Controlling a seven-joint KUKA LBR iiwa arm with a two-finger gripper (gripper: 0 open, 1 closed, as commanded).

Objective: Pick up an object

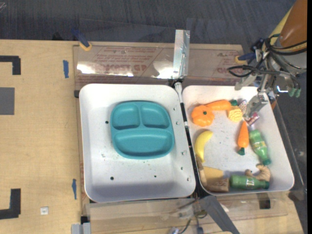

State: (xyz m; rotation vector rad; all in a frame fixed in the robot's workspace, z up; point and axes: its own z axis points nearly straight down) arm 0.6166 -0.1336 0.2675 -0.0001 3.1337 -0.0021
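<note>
Camera view. Two white bins side by side on the bench: left bin (92, 145), right bin (282, 165). In the left bin, a teal plate (141, 129) with three compartments, lying flat near the middle.

In the right bin, a scatter of toy food. Near the far left corner, an orange pumpkin (202, 116), touching a long orange piece (218, 105) pointing right. Just beside that piece's right end, a yellow corn (235, 114). Below the corn, a carrot (243, 135) lying lengthwise, tip toward the near side. Right of the carrot, a green bottle (260, 147), tilted. At the left wall, a banana (202, 144), curved. Along the near wall, a brown block (217, 178), then a second green bottle (248, 182) on its side, with a small tan figure (263, 171) just above its right end.

Reaching in from the right, the arm (295, 23), cables trailing at the wrist. Gripper (252, 112) low over the far right part of the right bin, just right of the corn and above the carrot's top. Spread or pressed together: cannot tell. Nothing seen clearly pinched.
</note>
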